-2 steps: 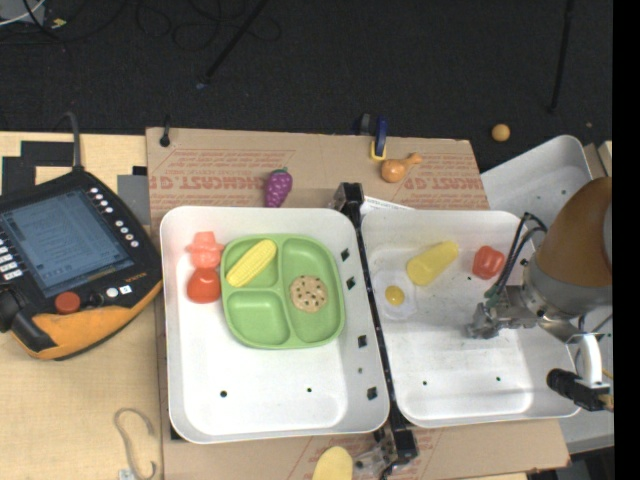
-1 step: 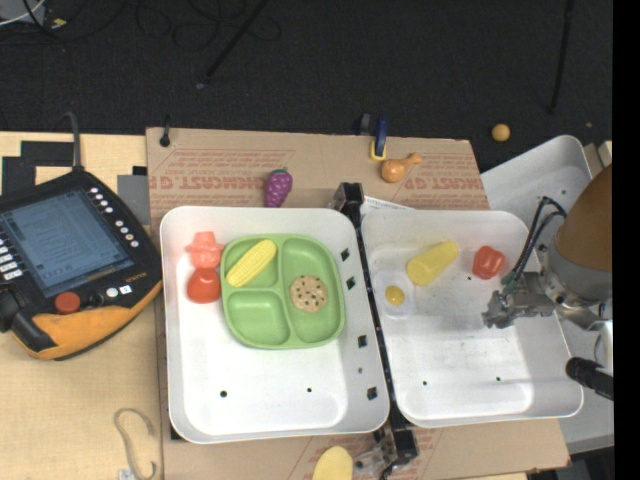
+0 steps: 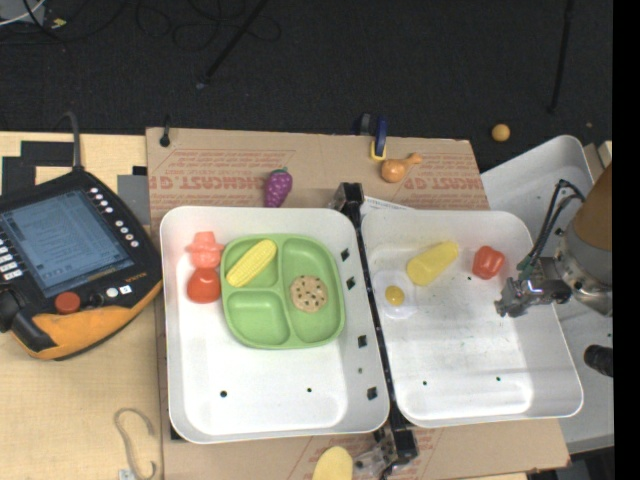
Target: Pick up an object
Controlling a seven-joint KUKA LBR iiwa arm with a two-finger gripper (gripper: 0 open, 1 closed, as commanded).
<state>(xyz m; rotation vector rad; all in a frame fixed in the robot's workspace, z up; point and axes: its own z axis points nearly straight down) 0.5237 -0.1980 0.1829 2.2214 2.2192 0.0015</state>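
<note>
The pincer (image 3: 514, 299) hung low over the right bin (image 3: 480, 388), close to its right wall; its tips were too small and dark to judge, so I could not tell how it was set, and nothing showed between them. The nearest thing to lift was the red toy pepper (image 3: 488, 261), just beside the pincer, toward the bin's back edge and slightly toward its centre. Farther along that same line lay the yellow toy piece (image 3: 432, 264), its long axis slanting from the back edge down toward the divider, with a fried-egg toy (image 3: 394, 296) just in front of it. A short move toward the back wall would likely have put the pincer over the pepper.

The cardboard (image 3: 230, 173) under the bins bore red printing, seen upside down; it was too blurred to read with any confidence.
</note>
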